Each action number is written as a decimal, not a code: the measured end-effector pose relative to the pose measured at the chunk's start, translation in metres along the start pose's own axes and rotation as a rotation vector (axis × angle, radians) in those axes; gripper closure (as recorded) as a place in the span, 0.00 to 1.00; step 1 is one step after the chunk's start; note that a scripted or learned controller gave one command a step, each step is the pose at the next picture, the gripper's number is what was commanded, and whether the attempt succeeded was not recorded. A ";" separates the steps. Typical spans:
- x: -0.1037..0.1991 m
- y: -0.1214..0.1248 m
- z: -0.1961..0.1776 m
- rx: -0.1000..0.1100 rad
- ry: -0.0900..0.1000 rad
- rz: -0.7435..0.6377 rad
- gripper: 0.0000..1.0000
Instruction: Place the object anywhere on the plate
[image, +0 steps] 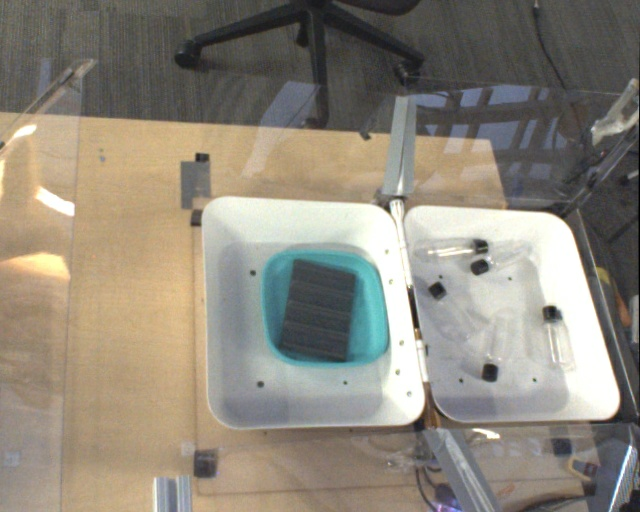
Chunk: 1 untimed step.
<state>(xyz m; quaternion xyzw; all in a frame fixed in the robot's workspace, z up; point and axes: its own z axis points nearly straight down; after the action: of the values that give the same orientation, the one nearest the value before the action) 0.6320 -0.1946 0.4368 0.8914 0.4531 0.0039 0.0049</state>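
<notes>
The scene is evenly and brightly lit from above. Pale glare patches are thrown on the wooden bench (110, 330) at the far left, and streaky reflections are seen on the clear panels at the far right. Soft shadows are cast inside the left bin (225, 330) along its near wall. The clear vials (555, 335) are rendered faint and slightly blurred against the right bin (590, 300).
</notes>
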 end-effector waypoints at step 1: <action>-0.030 -0.046 0.000 0.003 -0.001 0.146 0.00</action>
<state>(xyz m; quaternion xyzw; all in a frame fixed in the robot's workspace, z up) 0.5773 -0.1919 0.4363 0.9220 0.3871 0.0033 0.0035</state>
